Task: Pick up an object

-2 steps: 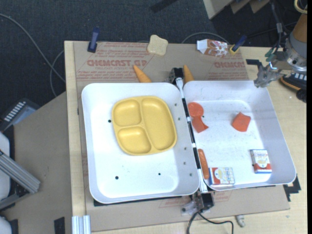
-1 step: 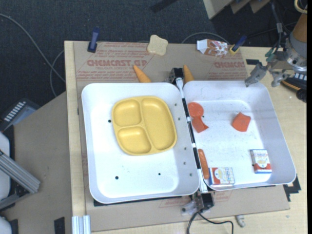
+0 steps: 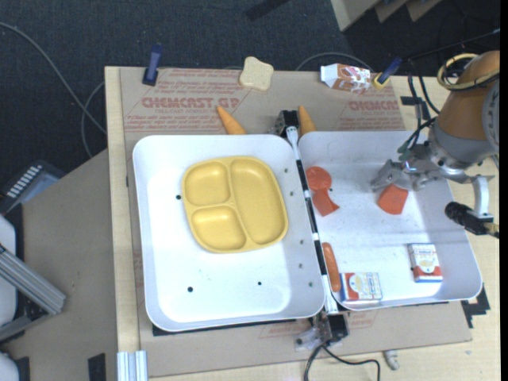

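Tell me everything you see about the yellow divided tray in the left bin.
The yellow divided tray is a rounded-square dish of matte, plastic-looking material with three compartments: two smaller ones on the camera's left, one long one on the right. It lies flat, turned slightly askew, on the floor of the left bin, toward the far side. Nothing sits in it or touches it.

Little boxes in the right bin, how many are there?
2. One box lies at the right bin's front edge, the other box near its front right corner. None seems hidden.
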Available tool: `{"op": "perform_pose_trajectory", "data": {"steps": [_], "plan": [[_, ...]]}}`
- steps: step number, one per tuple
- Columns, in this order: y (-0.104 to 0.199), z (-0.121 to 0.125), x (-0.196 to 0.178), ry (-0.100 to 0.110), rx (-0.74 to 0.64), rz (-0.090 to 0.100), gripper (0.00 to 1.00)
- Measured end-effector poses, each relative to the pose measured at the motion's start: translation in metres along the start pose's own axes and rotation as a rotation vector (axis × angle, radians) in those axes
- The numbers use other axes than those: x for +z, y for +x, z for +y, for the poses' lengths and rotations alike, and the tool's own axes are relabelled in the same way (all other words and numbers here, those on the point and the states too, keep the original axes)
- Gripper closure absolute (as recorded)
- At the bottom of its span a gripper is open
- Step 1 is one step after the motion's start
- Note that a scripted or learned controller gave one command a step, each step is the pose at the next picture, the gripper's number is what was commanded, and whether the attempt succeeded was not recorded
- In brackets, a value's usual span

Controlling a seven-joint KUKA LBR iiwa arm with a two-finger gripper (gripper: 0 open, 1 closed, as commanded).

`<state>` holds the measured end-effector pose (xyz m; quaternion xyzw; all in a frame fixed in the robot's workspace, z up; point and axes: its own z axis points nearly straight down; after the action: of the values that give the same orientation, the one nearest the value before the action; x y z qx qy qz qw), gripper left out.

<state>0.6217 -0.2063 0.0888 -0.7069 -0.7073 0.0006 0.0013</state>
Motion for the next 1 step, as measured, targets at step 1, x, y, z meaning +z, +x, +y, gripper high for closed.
{"op": "perform_pose_trajectory", "data": {"steps": [1], "plan": [[0.0244, -0.0239, 0.0042, -0.002, 0.0, 0.0, 0.0]]}}
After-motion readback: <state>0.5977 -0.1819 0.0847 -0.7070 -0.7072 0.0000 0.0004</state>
